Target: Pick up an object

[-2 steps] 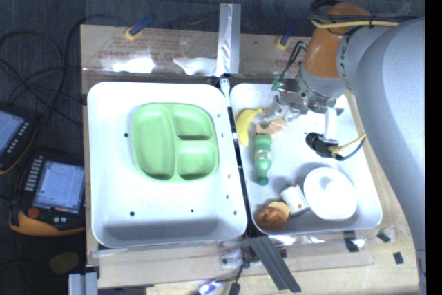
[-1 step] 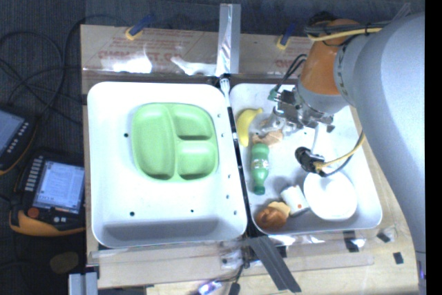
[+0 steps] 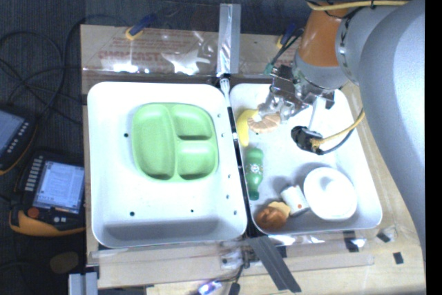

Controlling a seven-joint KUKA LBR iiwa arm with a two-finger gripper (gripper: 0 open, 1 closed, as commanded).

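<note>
The gripper (image 3: pixel 276 109) sits low in the right bin (image 3: pixel 359 148), over a pale peach object (image 3: pixel 264 122). Whether its claw grips anything cannot be told; no lift is evident.

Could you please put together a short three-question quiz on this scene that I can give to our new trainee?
1. True or false: the green divided tray lies in the left bin.
2. Which item lies between the yellow object and the brown pastry-like item along the right bin's left wall? A) green bottle B) white bowl C) white cup
3. Fill in: the gripper hovers by the pinkish-tan item at the bin's ____ end.

Key: 1 true. 2 A, the green bottle. 3 far; whether it holds anything cannot be told.
</note>
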